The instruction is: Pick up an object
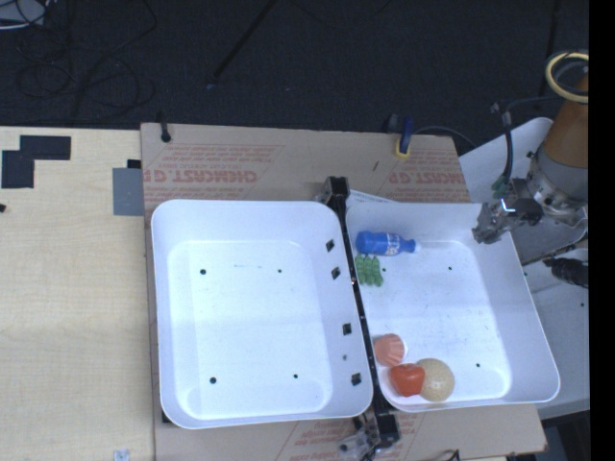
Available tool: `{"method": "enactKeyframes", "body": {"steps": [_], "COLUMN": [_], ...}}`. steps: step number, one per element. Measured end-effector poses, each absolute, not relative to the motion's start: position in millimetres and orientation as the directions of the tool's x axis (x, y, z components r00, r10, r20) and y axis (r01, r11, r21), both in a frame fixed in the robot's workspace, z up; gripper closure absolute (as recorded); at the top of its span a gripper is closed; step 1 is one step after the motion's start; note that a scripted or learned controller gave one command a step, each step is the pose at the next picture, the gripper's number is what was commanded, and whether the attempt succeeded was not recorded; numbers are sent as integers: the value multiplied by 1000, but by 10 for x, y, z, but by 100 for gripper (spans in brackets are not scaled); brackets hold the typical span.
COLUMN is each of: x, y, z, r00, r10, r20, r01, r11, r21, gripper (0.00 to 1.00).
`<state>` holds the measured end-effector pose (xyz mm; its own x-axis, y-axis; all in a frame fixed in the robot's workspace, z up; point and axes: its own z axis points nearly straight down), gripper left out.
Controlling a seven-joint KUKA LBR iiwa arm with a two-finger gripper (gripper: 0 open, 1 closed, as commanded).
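Over the right bin's [538, 339] far right rim, gripper [488, 227] poised, jaws' spread impossible to tell, nothing visibly held; blue bottle [384, 244] well off to its left near the divider, long axis running left-right across the bin

Wide open floor across the middle and right of the right bin [500, 339], nothing standing there. Along its left wall sit the obstacles: a blue bottle [382, 244] lying flat with a green lump [370, 273] just beside it, and a tight cluster of pink ball [389, 350], red ball [408, 379] and yellowish ball [436, 379] at the near corner.
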<state>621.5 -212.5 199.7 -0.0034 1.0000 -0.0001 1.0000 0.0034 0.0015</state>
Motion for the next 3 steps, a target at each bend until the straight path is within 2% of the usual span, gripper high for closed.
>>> {"method": "enactKeyframes", "body": {"steps": [1, 2, 3], "x": [5592, 6473, 6186], "y": [-1409, -2144, -2136], "z": [1277, 1454, 1910], "r00": [-5, -3, 1], "r10": [1000, 1000, 1000], "r20": [7, -6, 0], "r01": [1000, 1000, 1000], "r11": [5, 3, -1], "r21": [-14, 7, 1], "gripper": [100, 100, 100]}}
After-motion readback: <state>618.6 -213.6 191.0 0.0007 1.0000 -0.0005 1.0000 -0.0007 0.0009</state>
